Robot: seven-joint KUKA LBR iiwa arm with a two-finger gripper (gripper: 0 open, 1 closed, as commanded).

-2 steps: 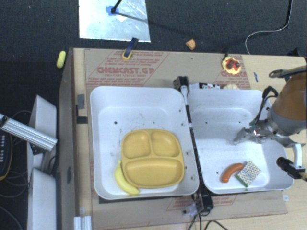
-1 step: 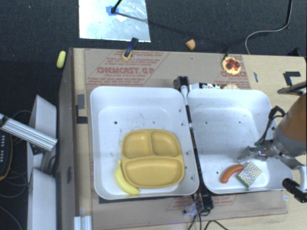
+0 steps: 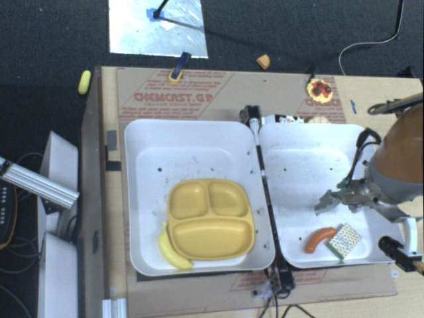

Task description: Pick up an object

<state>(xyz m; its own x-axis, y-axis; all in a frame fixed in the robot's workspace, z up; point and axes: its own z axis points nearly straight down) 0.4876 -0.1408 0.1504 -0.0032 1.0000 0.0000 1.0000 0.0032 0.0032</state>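
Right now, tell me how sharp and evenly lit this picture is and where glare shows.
Camera view: soft overall and slightly grainy; the print on the cardboard is blurred but readable. Glare sits on the shiny sheet on the dark floor. Both white bins are bright and nearly washed out. The gripper is smeared, its outline unclear.

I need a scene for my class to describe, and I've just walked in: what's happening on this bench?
A grey robot arm with an orange band reaches in from the right over the right-hand white bin. Its gripper hangs above the bin floor with nothing visibly held. Nearer the front of that bin lie an orange sausage and a small green-and-white box. The left bin holds a yellow divided plate with a banana beside it.
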